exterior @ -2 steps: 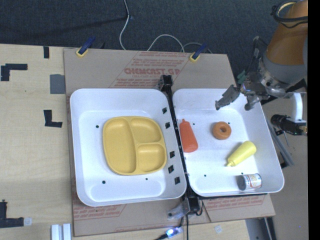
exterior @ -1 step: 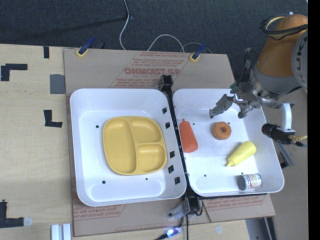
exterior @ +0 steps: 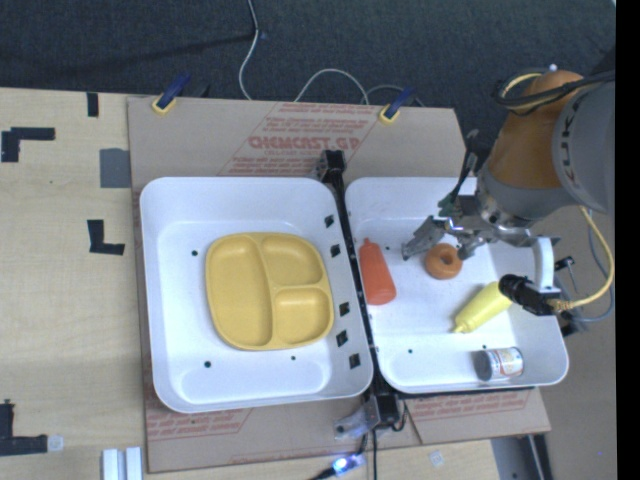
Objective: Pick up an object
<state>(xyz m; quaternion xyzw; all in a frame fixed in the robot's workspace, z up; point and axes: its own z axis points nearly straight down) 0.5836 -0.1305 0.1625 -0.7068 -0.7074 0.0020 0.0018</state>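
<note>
In the right bin (exterior: 420, 368), my gripper (exterior: 440, 241) hangs near the far middle, its fingers spread open. A small orange-brown donut-shaped toy (exterior: 442, 262) lies just below the fingertips and is not held. An orange-red carrot-like piece (exterior: 376, 273) rests along the bin's left wall. A yellow squeeze-bottle-like object (exterior: 480, 308) lies slanted right of centre. A small silver can (exterior: 499, 363) lies on its side at the near right corner.
The left bin (exterior: 170, 268) holds a yellow divided plate (exterior: 268, 290) at its middle. A black divider strip (exterior: 345, 268) runs between the bins. Cardboard lies under both bins, with clamps at the far edge.
</note>
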